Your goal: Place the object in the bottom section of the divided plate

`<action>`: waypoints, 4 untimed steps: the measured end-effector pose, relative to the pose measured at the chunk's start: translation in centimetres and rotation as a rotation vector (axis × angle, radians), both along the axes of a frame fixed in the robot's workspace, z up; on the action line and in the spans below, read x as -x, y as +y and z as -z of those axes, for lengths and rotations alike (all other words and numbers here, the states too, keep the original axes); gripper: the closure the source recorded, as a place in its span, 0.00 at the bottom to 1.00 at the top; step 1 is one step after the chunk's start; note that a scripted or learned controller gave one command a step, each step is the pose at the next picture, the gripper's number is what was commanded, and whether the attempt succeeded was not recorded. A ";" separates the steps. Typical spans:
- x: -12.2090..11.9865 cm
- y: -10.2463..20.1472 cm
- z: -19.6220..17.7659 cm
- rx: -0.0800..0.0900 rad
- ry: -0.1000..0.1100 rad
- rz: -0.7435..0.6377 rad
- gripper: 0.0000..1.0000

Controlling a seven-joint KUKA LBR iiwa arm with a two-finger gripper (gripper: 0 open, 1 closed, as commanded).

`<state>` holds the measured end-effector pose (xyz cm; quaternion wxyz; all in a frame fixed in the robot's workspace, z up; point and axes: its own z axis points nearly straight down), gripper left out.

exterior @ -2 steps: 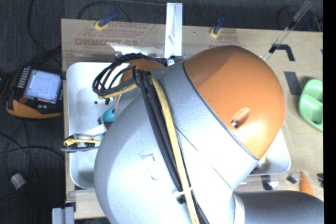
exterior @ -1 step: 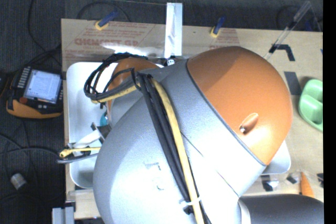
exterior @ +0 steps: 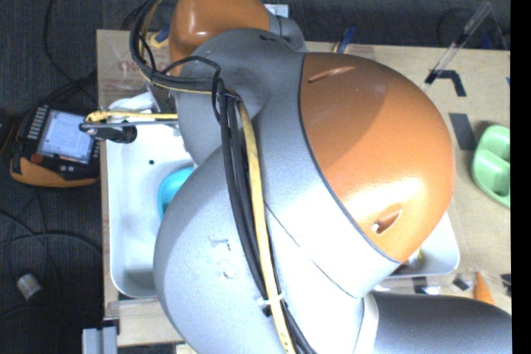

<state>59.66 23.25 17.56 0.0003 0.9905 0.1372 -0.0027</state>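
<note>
1. Camera view, arm: one grey arm (exterior: pixel 207 261) with orange shells covers most of the frame. It reaches from the lower right up toward the upper left.
2. Task's thing: one light-blue rounded piece (exterior: pixel 173 186) lies in the left bin (exterior: pixel 124 253), on its floor, toward the middle of the visible part. The arm's grey body covers its right side. Whether this piece is the object or the plate cannot be told.
3. Relation to the gripper: the blue piece sits lower in the frame than the arm's far end and right against the arm's outline. How it lies to the gripper itself cannot be told.
4. Gripper: whether it is spread or pressed together cannot be told, nor whether it holds or touches anything, since the arm's bulk lies over that end.
5. Bins, count two: the left bin shows its left wall and its floor. The right bin (exterior: pixel 446 254) shows one white corner past the arm.
6. Left bin floor: one small dark speck (exterior: pixel 152 162), up and left of the blue piece and apart from it.
7. Bench (exterior: pixel 398 62), outside the bins: one green thing (exterior: pixel 495 162) at the right edge and one small orange thing (exterior: pixel 483 288) at the lower right.
8. Floor, left of the bench: one handheld unit with a screen (exterior: pixel 56 142).
</note>
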 end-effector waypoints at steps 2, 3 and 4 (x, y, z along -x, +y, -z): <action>1.4 -0.1 -2.9 0.001 0.000 0.063 1.00; 1.4 -0.1 -7.0 0.004 -0.002 -0.074 1.00; 3.1 -6.6 -23.7 0.002 -0.002 0.067 1.00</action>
